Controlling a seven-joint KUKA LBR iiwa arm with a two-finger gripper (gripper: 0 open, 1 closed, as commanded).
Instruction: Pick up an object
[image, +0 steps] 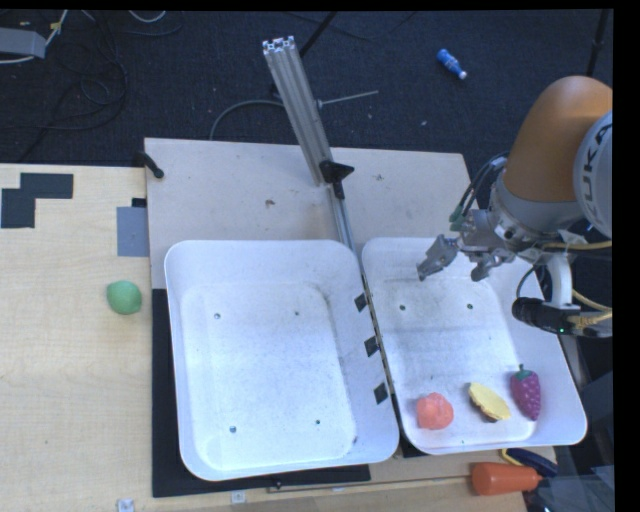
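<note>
a green ball (124, 297) is sitting far out on the wooden bench, well apart from both bins and from the arm. next comes the left bin (190, 262), which is lying bare, with a slanted metal rail (300, 100) reaching down toward the seam between the bins.

in the right bin (560, 432), three small things are lying in a row along the near edge: a red-orange lump (434, 411), then a yellow piece (489, 402), then a purple grape bunch (526, 391) standing on its long axis, roughly up and down in the view. just outside that bin's near rim an orange piece (503, 478) is resting on the bench.

the gripper (461, 260) is hanging over the far end of the right bin, its two fingers spread apart with nothing between them. the row of three is lying toward the near edge from it, well apart, across most of the bin's bare floor. the yellow piece is sitting nearly straight below the gripper in the view, the red-orange lump a little to the left, the grape bunch off to the right. so the coming move is probably calling for a travel toward the near edge and a descent, with the grape bunch's long axis asking for fingers closing across its narrow width.
</note>
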